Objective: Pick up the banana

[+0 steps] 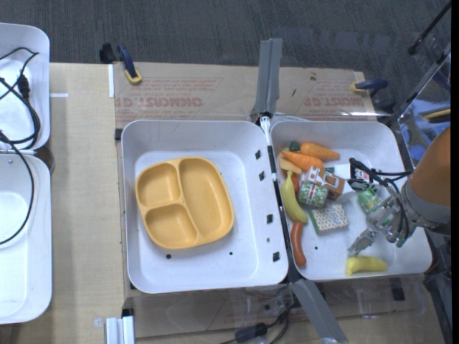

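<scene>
Plainly, the curved yellow plastic banana (pixel 292 201) lies well toward the view's left of the tool (pixel 361 244), its long axis running near-to-far; whether the tool is spread or pressed together I cannot tell.

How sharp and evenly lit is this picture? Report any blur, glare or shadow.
Camera view: light is soft and even, with faint shadows inside the left bin under the yellow plate; the white bin walls look bright, nearly washed out; the banana and the carrots are fairly sharp; the gripper in the right bin is smeared, its fine detail lost.
</scene>
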### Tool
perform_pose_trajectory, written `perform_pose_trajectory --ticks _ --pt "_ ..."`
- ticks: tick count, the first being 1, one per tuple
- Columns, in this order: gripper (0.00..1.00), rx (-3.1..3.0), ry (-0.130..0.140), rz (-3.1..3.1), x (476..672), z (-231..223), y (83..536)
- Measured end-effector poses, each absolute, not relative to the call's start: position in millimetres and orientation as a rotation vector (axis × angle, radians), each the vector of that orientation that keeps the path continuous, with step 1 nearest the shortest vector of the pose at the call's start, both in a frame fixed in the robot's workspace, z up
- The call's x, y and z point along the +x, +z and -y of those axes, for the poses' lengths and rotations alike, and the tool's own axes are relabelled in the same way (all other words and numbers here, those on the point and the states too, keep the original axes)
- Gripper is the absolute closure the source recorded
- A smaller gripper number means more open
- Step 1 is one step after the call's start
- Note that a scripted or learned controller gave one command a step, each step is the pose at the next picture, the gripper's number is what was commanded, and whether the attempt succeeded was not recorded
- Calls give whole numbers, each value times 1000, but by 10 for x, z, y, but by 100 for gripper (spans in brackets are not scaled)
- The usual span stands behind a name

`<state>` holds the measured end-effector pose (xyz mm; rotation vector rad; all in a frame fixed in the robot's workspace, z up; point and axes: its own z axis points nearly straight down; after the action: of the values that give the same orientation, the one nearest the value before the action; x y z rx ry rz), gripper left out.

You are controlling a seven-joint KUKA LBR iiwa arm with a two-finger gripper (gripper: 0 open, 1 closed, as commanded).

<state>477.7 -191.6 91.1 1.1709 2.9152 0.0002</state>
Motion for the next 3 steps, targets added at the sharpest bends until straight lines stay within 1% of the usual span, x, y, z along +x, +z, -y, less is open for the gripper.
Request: perform_pose_trajectory --ticks 1,3 --pt "0 1130 0 -2930 4782 1967 915" --pt "0 1030 0 -2968 4781 1894 911"
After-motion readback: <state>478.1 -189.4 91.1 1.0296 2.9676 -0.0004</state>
